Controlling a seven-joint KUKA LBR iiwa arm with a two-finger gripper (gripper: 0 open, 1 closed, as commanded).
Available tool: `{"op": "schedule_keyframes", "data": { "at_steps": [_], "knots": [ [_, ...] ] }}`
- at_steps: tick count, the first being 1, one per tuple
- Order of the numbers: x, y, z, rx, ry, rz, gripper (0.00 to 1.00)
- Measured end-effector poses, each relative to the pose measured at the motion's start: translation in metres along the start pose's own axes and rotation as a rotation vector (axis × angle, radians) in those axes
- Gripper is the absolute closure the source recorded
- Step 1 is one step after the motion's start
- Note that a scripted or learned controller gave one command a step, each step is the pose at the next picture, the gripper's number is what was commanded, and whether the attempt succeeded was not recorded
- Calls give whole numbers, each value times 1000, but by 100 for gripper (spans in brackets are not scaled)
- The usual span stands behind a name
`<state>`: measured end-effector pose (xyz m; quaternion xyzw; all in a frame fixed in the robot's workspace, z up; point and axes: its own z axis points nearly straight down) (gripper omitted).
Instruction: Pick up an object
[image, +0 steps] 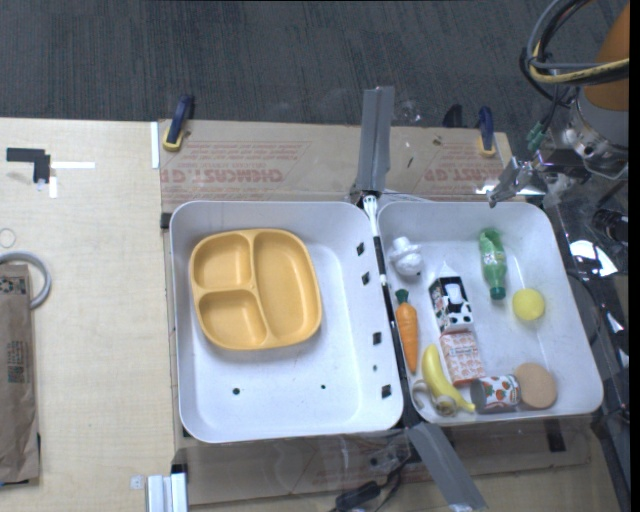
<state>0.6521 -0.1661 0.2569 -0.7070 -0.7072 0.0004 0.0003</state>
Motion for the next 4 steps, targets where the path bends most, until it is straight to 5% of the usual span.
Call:
{"op": "schedule_keyframes", "data": {
  "at_steps": [1,2,3,4],
  "knots": [
    [-8,-3,11,1,-2,156,0],
    [-50,7,-4,-3,-4,-95,0],
    [40,-20,102,1,-1,20,0],
    [58,-52,166,1,-1,-32,0]
  ]
}}
